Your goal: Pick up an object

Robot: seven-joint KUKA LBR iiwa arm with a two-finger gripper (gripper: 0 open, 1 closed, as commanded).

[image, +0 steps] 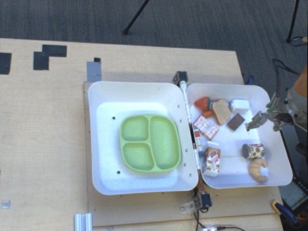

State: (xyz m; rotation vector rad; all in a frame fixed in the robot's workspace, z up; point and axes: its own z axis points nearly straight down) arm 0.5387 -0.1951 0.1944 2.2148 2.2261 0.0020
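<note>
The right bin [274,179] holds several small items: a red strawberry [203,103], a bread slice [222,112], a white block [239,104], a brown square [235,122], a red checkered carton [206,127], a picture carton [212,160], a small can [253,151] and a croissant [258,169]. My gripper [266,121] hangs over the bin's right side, above and to the right of the brown square and above the can. It is open, and nothing sits between its fingers.
The left bin [103,129] holds a green divided plate [150,143]. A hinge bar [190,129] runs between the two bins. Dark carpet and tripod legs lie beyond the bench's far edge.
</note>
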